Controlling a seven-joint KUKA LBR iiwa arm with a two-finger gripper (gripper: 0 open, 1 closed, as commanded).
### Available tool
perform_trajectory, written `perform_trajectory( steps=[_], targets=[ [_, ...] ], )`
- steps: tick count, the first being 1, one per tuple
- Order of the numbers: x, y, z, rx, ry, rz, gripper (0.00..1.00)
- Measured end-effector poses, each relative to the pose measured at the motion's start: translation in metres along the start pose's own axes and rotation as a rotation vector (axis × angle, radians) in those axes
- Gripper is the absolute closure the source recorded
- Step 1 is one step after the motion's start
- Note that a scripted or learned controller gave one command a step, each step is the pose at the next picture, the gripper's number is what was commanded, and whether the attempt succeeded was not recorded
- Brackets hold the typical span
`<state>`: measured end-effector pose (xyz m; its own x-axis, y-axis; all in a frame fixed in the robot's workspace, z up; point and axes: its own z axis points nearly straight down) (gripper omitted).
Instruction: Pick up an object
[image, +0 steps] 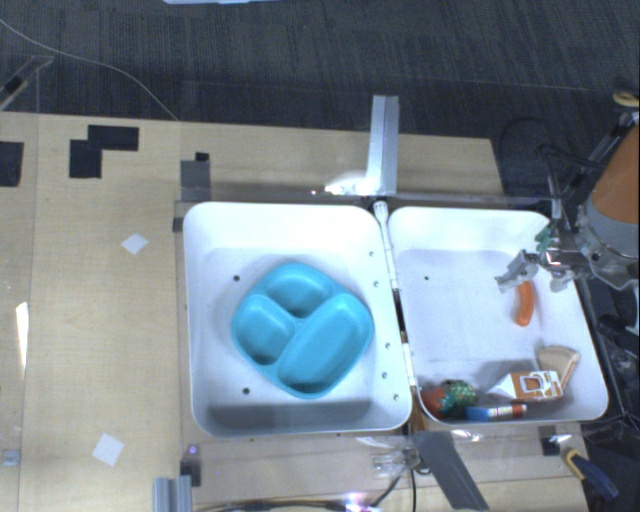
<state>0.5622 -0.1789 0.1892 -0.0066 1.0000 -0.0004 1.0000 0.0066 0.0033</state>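
Robotics lab: pale wooden bench (90, 330) with black marker squares (100, 148) upper left, twin white bins (205, 240), loose cables (90, 60).

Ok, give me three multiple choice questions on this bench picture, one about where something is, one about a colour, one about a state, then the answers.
1. Where does the divided plate lie?
A. In the left bin
B. In the right bin
C. On the bench outside the bins

2. What colour is that plate?
A. Red
B. Blue
C. Yellow

3. How does the orange carrot-like piece stand to the gripper?
A. It lies in the left bin, far from the gripper
B. It hangs just under the gripper
C. It rests on the plate

Answers: 1 A, the plate sits in the left bin. 2 B, it is plainly light blue. 3 B, the piece is in the right bin, directly below the gripper.
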Motion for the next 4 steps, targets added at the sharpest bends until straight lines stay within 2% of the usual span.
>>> perform_trajectory(
  steps=[1,2,3,4],
  targets=[
    [-0.011,0.039,0.095,-0.018,0.000,-0.052,0.00],
    [-0.014,0.035,0.096,-0.018,0.003,-0.119,0.00],
    [0.001,0.057,0.021,-0.004,-0.001,-0.181,0.00],
    [-0.021,0.008,0.094,-0.019,0.002,-0.050,0.00]
  ],
)
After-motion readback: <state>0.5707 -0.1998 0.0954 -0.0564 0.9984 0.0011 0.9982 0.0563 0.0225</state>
